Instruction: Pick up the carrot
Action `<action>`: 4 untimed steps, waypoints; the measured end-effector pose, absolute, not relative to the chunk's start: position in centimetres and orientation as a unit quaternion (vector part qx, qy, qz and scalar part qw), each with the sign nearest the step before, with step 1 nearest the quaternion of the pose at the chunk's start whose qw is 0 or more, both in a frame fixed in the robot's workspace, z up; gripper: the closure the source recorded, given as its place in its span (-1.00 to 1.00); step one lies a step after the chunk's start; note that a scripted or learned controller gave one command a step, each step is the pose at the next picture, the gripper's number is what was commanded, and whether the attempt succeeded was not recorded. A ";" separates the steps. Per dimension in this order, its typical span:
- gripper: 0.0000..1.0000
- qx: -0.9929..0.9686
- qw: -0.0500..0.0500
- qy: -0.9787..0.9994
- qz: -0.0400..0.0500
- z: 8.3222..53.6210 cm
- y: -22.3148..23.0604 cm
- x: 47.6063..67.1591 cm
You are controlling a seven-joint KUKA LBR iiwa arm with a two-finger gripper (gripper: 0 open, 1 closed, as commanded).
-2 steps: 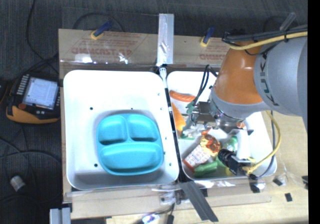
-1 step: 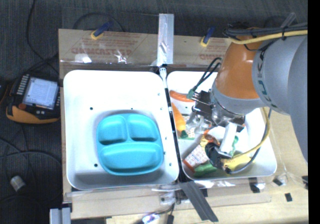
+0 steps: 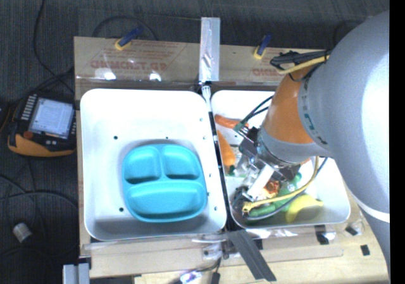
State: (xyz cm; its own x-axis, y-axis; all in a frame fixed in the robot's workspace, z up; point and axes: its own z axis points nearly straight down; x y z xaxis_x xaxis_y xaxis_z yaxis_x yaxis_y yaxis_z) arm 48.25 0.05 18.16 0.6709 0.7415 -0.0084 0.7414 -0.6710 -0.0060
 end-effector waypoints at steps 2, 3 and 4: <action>1.00 -0.984 0.001 -0.176 0.005 18.1 -6.4 49.7; 1.00 -0.995 -0.001 -0.101 0.004 26.0 -9.0 48.4; 1.00 -0.992 -0.002 -0.127 -0.004 11.4 -9.7 48.8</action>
